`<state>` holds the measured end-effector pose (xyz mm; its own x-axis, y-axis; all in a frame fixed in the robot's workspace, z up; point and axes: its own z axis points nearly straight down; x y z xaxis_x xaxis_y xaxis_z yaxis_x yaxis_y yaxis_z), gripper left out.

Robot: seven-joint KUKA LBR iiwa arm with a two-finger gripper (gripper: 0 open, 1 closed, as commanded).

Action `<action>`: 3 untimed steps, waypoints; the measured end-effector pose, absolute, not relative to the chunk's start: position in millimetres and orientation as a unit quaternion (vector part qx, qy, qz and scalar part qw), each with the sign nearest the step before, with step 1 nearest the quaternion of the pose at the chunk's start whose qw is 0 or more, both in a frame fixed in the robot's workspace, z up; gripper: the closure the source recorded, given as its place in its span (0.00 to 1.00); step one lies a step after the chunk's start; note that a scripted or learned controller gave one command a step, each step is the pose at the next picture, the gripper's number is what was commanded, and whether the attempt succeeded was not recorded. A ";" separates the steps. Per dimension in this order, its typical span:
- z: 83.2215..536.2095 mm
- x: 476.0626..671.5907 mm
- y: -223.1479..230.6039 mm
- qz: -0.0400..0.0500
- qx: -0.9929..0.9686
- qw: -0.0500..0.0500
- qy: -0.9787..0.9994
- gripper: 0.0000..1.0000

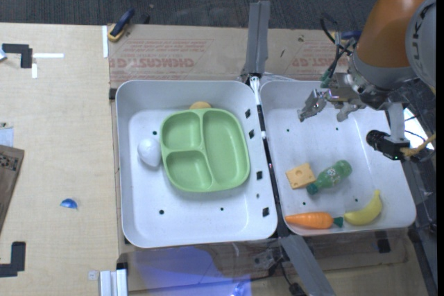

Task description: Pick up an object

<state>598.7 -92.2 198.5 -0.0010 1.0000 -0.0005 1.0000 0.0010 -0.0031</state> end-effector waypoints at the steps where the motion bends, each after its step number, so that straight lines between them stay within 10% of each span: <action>1: 104.7 524.7 -131.8 0.001 -0.717 0.001 -0.697 0.00; 2: 91.6 594.1 -144.5 0.000 -0.589 0.000 -0.808 0.00; 3: 91.8 532.1 -104.1 0.000 -0.550 0.000 -0.835 0.00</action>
<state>532.1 -104.1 91.8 -0.3943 0.9190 -0.0001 0.9190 0.3943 0.0001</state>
